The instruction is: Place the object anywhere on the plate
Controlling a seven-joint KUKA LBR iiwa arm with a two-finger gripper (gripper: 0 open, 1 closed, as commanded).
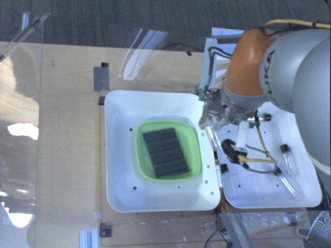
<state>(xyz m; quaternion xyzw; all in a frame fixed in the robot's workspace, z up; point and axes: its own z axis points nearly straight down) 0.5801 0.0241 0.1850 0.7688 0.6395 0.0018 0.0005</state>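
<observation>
The grey arm (295, 71) with its orange band reaches in from the right over the surface (57, 154). Two white bins sit side by side; the left bin (119, 190) holds a green plate (142, 167), and a dark ridged block (165, 152) lies on the plate, tilted slightly. The end effector (214, 119) hangs above the seam between the left bin and the right bin (305, 190); I cannot tell its state.
</observation>
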